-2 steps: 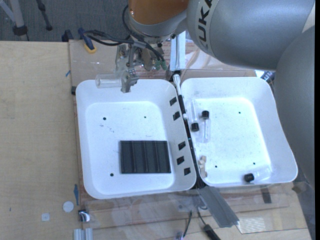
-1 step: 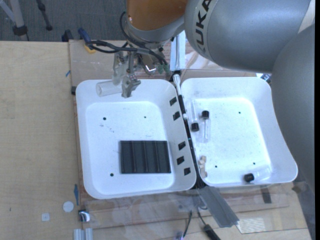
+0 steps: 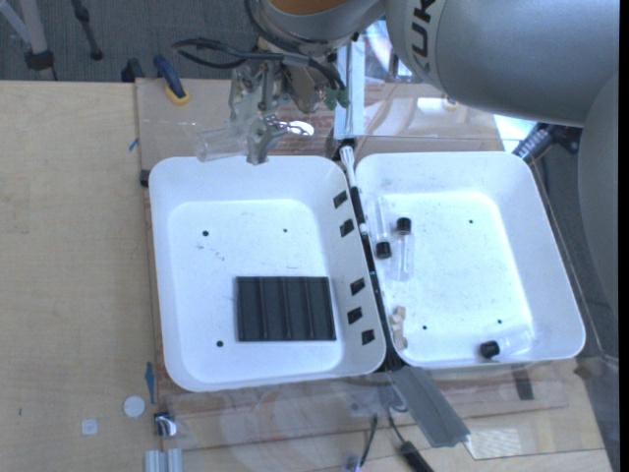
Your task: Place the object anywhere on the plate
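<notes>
**Gripper above the left bin's far rim; fingers unreadable, plate still bare**

I see the gripper (image 3: 257, 131) hanging over the far edge of the left bin (image 3: 187, 362), just outside the rim. Clear and metallic parts cluster there and I cannot tell how its fingers stand, nor whether anything sits between them. I therefore record no confirmed hold.

The dark ribbed plate (image 3: 285, 309) lies flat in the near half of the left bin, nothing on it. In the right bin (image 3: 550, 264) I note two clear vials with black caps (image 3: 398, 239) close to the dividing wall, and another black-capped piece (image 3: 488, 349) near the front corner. I judge these to be the likely objects, well apart from the plate.

My recommendation for the step: confirm a hold first, then carry low across the bin, centre over the plate's ribs, descend until nearly touching and release gently, since a round vial may roll along the grooves.

Legible writing: "UK" in white on the arm (image 3: 511, 37), part of the maker's name. Nothing else reads.
</notes>
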Available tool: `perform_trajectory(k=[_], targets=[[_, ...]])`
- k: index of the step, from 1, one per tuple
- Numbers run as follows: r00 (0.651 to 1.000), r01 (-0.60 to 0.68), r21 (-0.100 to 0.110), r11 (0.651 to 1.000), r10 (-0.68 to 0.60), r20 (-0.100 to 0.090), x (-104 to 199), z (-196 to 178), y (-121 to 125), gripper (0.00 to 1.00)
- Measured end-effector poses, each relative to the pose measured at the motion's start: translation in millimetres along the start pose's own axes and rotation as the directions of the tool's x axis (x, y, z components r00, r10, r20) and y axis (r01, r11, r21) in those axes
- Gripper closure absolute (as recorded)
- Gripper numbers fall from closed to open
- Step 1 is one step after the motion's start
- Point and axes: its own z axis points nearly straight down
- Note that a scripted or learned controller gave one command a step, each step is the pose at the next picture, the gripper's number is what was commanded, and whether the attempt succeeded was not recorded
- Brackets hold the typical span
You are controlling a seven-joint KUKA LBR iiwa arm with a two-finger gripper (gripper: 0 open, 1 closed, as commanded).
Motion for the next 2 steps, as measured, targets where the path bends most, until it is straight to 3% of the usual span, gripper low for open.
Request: perform_trajectory(k=[1, 2], targets=[[0.802, 0.597, -0.006, 0.802, -0.597, -0.005, 2.0, 61.0, -2.7, 1.0], [0.771, 0.637, -0.001, 0.771, -0.637, 0.002, 2.9, 38.5, -6.8, 1.0]])
